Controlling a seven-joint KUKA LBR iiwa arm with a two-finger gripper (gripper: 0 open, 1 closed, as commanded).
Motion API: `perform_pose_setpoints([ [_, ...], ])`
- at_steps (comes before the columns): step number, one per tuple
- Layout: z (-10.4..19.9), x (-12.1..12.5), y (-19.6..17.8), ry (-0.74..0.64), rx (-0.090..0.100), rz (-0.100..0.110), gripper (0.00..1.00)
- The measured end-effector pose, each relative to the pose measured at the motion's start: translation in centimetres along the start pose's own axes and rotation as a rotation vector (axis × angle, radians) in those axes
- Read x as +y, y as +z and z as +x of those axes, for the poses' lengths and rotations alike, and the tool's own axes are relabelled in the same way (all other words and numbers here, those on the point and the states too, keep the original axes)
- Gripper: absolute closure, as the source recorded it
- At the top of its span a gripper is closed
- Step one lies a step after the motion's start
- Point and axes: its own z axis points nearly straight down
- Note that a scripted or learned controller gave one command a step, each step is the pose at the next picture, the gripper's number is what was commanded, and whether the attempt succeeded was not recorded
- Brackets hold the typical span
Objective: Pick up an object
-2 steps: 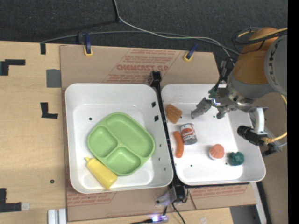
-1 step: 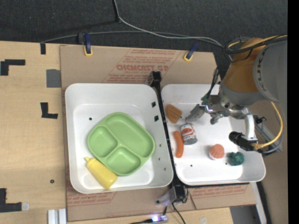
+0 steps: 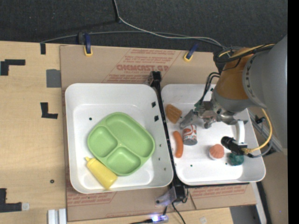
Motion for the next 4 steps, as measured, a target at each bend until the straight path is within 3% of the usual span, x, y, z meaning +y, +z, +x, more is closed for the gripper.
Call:
perform_pose_setpoints([
  [1,0.0,0.0,1.1,0.000,-0.001,-0.005,0.00],
  [2,0.0,0.1,0.0,-0.001,-0.003,-0.010,1.00],
  [4,0.2,2.0,-9.7,-0.001,0.000,-0.010,1.00],
])
